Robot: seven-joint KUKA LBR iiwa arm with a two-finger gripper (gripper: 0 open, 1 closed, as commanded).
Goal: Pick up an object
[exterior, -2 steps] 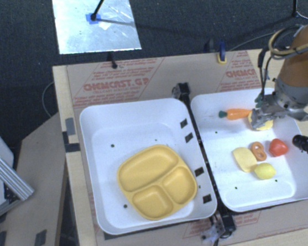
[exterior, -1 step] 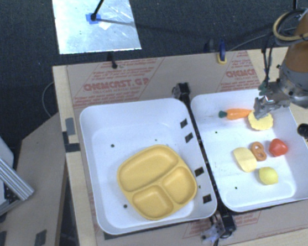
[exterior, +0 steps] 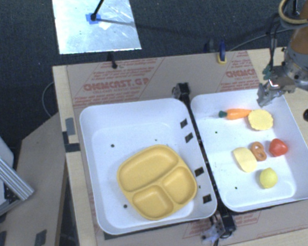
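Spanning the counter [exterior: 46,155] side by side: left bin [exterior: 99,154] and right bin [exterior: 296,147], touching along the middle. Filling much of the left bin: yellow divided tray [exterior: 157,181], lying flat. Reaching in from the right above the right bin's far corner: grey arm [exterior: 304,56], its fingers [exterior: 264,96] low by the rim, apart or together impossible to tell, nothing visibly clamped. Scattered in the right bin: carrot [exterior: 237,113], just beside it a yellow disc [exterior: 260,119]; nearer, pale yellow block [exterior: 245,159] touching a brown ring piece [exterior: 258,151], then tomato [exterior: 278,147], then lemon [exterior: 268,178].
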